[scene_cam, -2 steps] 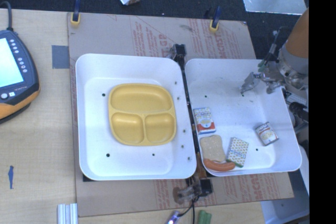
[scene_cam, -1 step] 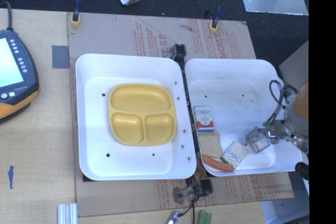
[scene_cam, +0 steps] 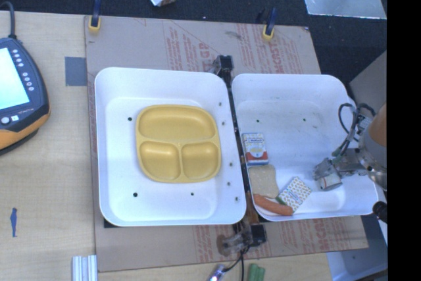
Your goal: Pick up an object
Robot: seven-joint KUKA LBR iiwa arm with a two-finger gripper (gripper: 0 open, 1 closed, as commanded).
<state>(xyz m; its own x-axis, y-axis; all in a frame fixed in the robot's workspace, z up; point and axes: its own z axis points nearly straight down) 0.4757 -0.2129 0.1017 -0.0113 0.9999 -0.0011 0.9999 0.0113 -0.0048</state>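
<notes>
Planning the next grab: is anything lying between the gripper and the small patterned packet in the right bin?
Nothing visible does. The gripper sits low in the right bin, and only bare white floor separates it from the patterned packet, which lies toward the bin's front beside the carrot.

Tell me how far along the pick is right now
Nothing looks picked yet. The gripper sits low in the right bin, apart from the items. The small carton, tan slice, carrot and patterned packet all lie along that bin's left side. Reaching one, grasping and lifting remain.
</notes>
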